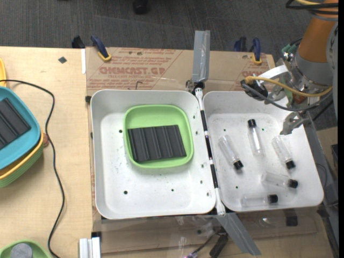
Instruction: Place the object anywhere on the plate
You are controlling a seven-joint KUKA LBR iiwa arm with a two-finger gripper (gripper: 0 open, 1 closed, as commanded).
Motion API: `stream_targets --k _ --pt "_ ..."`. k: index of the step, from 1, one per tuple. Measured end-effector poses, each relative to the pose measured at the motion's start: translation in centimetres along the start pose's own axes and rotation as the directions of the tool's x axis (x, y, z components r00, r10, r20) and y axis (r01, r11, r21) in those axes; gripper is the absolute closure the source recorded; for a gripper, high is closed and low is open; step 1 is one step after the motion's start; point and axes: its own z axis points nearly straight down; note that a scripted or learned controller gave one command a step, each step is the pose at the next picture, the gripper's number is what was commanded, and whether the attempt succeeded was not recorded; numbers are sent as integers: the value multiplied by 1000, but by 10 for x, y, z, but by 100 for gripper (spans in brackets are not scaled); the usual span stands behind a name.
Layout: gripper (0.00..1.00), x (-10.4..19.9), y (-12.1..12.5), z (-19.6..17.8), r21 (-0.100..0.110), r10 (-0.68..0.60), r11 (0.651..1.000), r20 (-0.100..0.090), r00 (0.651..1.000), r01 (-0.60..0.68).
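Two shallow white plastic bins side by side on the desk [43, 198], glossy, rounded corners. Left bin [107, 187]: a lime-green plate [156, 114], squarish w/ soft corners and a raised rim, carrying a dark grey ribbed insert [157, 143], matte, w/ lengthwise grooves, lying flat inside the rim.

Right bin [231, 192] holds the task things: clear plastic vials w/ black caps, all lying on their sides, scattered. One at centre [253, 135], one left of it [230, 152], one to the right [283, 153], one lower right [279, 181], one near the front wall [258, 200], so transparent it's hard to make out against the white. None on the plate.

Claw [291, 123] hangs at the right bin's far right side, arm [317, 42] w/ orange band cut off by the top right corner. Fingers are small and dark w/ cables crossing, so can't tell if they're spread or pressed together; nothing visibly between them.

Around: cardboard sheet [140, 69] w/ red print behind the bins, blue clamps [100, 47], black cable [54, 144] snaking over the desk, teal tray [16, 125] cut off at left edge.
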Motion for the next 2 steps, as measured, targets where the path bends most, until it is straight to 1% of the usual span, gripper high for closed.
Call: stream_targets --k 1,2 --pt "0 5 38 28 0 6 1000 1 1000 -6" --pt "0 -9 40 12 1 6 1000 0 1000 -6"
